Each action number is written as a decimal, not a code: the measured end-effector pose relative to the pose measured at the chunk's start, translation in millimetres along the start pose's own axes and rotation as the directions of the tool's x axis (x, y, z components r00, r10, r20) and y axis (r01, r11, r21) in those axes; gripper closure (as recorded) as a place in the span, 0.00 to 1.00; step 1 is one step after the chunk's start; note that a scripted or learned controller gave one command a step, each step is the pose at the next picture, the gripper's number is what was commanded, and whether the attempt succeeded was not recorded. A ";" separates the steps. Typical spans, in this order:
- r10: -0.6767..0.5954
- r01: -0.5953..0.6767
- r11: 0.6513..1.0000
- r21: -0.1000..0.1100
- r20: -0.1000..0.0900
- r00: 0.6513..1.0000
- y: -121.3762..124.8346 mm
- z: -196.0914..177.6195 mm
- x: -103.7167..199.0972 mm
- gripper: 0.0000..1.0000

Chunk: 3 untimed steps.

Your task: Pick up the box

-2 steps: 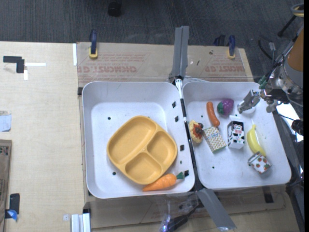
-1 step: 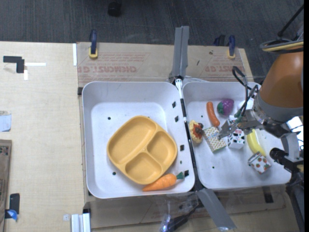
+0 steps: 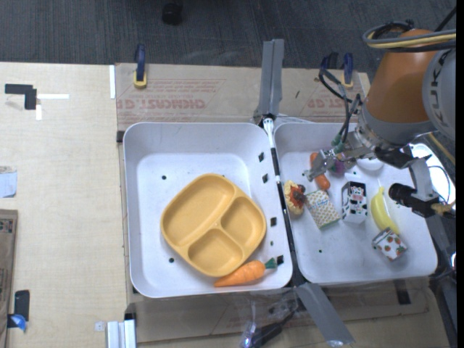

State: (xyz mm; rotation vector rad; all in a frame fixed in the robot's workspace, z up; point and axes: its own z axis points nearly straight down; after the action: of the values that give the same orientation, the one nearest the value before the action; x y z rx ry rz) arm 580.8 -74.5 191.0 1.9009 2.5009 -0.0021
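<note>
- Where the single overhead view looks down at a slant, two shallow white plastic bins are seen side by side on the pale wooden bench [image 3: 58,194]: the left bin [image 3: 145,216] and the right bin [image 3: 341,256], parted by a grey metal divider.
- A yellow plastic plate with three compartments [image 3: 212,225] is laid in the middle of the left bin, and an orange toy carrot with a green top [image 3: 244,272] is placed just beside the plate's near edge, at the bin's front wall.
- The grey arm with its orange band [image 3: 395,85] is reached in from the right, over the far part of the right bin.
- The hand [image 3: 328,164] is lowered near the far left part of the right bin; whether it is open or closed cannot be told, and nothing is seen gripped in it.
- A small orange-red item [image 3: 322,183] is seen just below the hand; its kind cannot be made out.
- The task's thing, a small box with a pale patterned wrapper [image 3: 322,209], is lying tilted in the left half of the right bin, near the hand but apart from it.
- A red and yellow toy food piece [image 3: 295,196] is placed just left of the box, by the divider.
- A white carton with black markings [image 3: 354,201] is set just right of the box, a yellow toy banana [image 3: 380,210] beside that, and a small white box with red spots [image 3: 389,245] nearer the front right corner.
</note>
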 end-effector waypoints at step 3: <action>-0.158 0.158 0.987 -0.015 0.009 0.987 -55.3 93.2 -44.6 0.00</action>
State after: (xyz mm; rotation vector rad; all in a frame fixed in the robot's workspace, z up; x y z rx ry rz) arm 539.5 -132.4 97.8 1.6881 2.6314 0.0099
